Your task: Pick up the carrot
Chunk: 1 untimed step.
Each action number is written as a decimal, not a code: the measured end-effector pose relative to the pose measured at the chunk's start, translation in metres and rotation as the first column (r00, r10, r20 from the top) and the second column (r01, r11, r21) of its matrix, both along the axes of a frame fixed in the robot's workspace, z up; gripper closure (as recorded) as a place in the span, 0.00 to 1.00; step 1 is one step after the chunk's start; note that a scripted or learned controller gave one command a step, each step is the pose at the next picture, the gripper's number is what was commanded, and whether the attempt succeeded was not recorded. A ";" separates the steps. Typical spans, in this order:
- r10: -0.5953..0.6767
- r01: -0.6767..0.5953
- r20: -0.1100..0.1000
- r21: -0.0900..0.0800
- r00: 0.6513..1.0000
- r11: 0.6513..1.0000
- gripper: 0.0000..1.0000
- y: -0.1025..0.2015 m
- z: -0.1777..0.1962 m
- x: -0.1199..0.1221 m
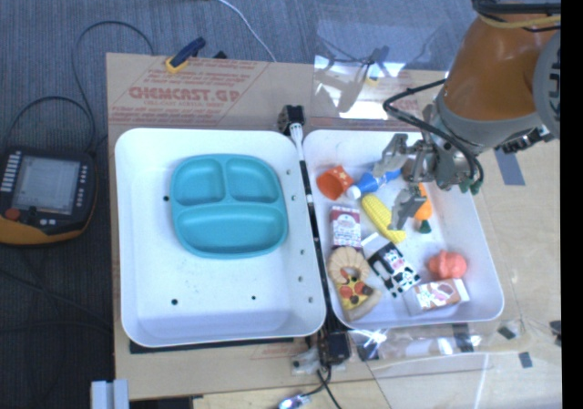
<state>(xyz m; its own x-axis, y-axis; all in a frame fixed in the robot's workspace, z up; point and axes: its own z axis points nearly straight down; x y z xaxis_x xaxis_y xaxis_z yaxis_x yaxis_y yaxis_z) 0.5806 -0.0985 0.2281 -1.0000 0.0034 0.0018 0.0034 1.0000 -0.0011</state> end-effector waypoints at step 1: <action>0.146 -0.146 -0.003 0.002 0.989 0.989 0.00 -0.054 -0.053 -0.006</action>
